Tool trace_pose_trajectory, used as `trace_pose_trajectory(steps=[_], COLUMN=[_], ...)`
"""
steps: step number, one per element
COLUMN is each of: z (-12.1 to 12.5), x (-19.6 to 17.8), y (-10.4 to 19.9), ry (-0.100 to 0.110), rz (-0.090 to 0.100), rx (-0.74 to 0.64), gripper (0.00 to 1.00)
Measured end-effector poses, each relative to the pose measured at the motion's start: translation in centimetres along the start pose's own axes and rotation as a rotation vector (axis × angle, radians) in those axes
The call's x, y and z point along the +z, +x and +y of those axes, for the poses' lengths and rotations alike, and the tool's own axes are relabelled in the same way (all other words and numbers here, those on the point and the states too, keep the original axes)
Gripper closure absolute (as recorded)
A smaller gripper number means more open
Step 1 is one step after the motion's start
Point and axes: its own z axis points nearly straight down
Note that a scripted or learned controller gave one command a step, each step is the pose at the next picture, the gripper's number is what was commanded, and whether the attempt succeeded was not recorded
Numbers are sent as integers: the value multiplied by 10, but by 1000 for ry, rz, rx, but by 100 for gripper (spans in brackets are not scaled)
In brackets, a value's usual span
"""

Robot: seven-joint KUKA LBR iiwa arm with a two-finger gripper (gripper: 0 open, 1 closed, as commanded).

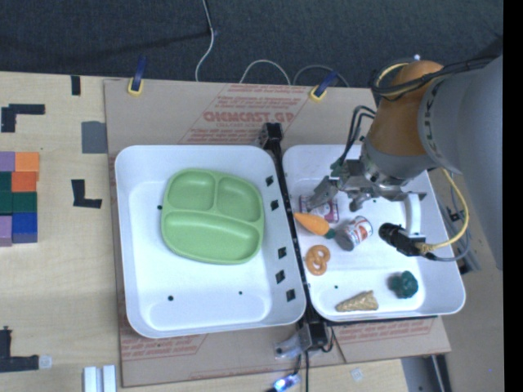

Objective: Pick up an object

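Brown cardboard (237, 113) covers the bench beneath two shallow white bins set side by side, with dark carpet beyond the far edge and coloured blocks (20, 198) stacked at the bench's left edge. The left bin (135, 300) holds a green divided plate (213, 216) lying toward its far half, leaving the near half of that bin's floor bare — the widest open room in the scene. The right bin (441, 300) is more crowded: an orange carrot-like piece (313, 224) lies beside the divider edge, a small can (354, 234) with a red label rests on its side just right of it, a pretzel (318, 258) sits nearer the front, a tan wedge-shaped piece (358, 302) lies by the front edge, and a dark green lump (403, 283) sits toward the front right corner. A pink and white item (325, 211) lies beside the carrot, partly hidden under the gripper and hard to identify. The gripper (337, 194) hangs low over the far half of the right bin, its fingers spread apart with nothing between them, just above the carrot and can. The arm's grey body (470, 121) covers the bin's far right corner and runs off the right edge — what lies beneath it cannot be made out.
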Motion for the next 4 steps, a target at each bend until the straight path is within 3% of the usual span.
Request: trace_pose_trajectory(steps=[1, 2, 4], z=[0, 0, 0], x=[53, 41, -68], y=[1, 1, -10], ry=[-2, -2, -9], rz=[-1, 0, -1], rx=[0, -2, 0], gripper=[0, 100, 100])
